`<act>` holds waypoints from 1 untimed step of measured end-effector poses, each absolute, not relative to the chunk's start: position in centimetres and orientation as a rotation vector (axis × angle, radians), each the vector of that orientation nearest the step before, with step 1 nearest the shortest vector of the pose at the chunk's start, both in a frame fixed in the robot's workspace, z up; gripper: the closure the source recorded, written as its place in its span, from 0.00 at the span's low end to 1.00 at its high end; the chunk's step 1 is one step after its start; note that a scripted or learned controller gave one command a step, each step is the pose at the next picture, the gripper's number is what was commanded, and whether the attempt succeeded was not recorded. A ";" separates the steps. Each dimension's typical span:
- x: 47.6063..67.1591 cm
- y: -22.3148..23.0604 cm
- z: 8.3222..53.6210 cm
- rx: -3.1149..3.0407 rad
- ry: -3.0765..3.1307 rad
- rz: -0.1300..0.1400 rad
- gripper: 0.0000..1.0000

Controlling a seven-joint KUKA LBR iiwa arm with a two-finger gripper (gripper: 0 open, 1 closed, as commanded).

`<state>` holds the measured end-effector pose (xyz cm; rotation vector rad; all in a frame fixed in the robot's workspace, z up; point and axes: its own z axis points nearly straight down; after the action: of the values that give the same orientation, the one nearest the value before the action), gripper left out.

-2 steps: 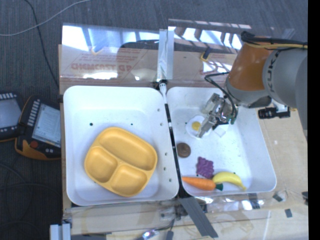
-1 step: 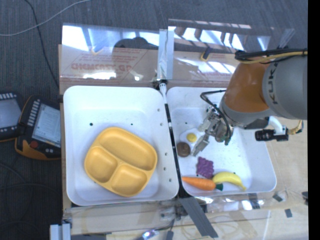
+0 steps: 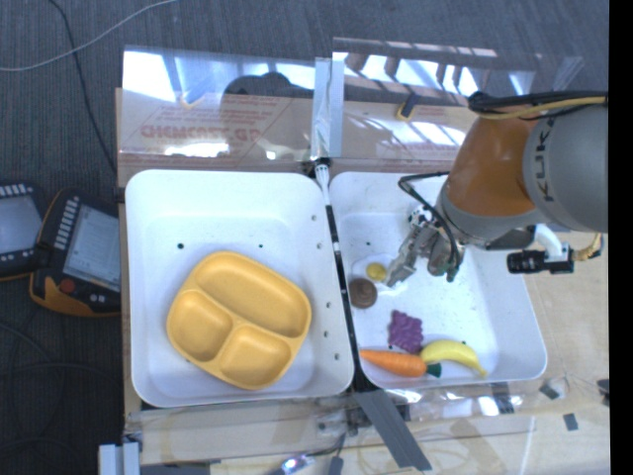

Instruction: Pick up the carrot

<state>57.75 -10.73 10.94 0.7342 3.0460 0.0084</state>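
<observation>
The carrot [image 3: 394,362] is orange with a green end and lies along the front wall of the right bin [image 3: 514,315]. My gripper [image 3: 420,259] hangs over the middle of that bin, well behind the carrot and a little to its right. Its fingers [image 3: 404,266] point down and to the left, ending close to a small yellow item [image 3: 376,271]. Nothing shows between the fingers.
Purple grapes [image 3: 405,330] and a yellow banana [image 3: 453,353] lie just behind and right of the carrot. A brown round item [image 3: 362,292] sits by the divider. The left bin [image 3: 158,216] holds a yellow compartment plate [image 3: 238,317].
</observation>
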 end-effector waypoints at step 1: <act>61.0 -9.0 18.4 0.655 3.069 0.004 1.00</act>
<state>61.02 -8.97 18.44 0.6549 3.0690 0.0040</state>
